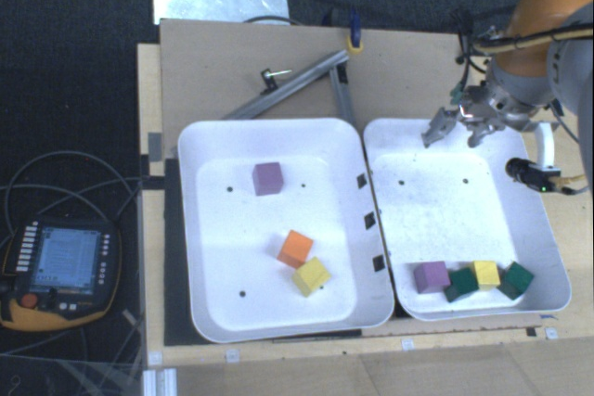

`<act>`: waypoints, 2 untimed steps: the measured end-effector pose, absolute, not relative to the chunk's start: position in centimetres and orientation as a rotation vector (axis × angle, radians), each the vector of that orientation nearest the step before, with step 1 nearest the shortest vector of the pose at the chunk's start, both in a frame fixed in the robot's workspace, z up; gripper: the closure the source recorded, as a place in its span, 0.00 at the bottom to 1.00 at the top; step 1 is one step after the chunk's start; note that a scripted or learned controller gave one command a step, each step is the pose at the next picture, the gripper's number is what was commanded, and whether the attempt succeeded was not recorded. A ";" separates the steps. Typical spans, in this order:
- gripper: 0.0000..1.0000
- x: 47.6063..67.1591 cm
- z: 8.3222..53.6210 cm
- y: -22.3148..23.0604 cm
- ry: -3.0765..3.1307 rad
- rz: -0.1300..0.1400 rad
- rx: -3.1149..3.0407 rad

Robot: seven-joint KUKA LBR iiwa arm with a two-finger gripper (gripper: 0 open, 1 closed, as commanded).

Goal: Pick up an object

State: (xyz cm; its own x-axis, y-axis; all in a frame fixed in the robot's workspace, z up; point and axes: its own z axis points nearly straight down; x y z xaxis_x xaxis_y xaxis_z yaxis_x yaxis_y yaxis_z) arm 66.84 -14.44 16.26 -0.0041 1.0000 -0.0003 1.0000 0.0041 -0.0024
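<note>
We see 2 shallow white bins side by side on the bench. The left bin holds 3 cubes: a purple cube toward its far side, and nearer us an orange cube with a yellow cube just beside it, the 2 touching or nearly so at a corner.

The right bin holds 4 cubes in a row along its near wall: a second purple cube at the left, then a dark green cube, then a second yellow cube, then another dark green cube in the near right corner. These 4 sit close together, each touching or almost touching its neighbour.

The arm comes in from the right, its orange band above the grey wrist. The gripper hangs over the far edge of the right bin, well apart from the row of cubes at the near wall. Its 2 fingers are spread apart with nothing between them, so we read it as open and holding no cube.

Off the bench to the left lies a teach pendant with its screen lit and its cables looped around it. Behind the bins a metal bar lies slanted on the brown board.
</note>
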 end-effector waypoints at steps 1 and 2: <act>0.00 67.4 12.0 -14.6 -2.227 0.003 -2.215; 1.00 67.6 13.4 -14.6 -2.235 -0.003 -2.215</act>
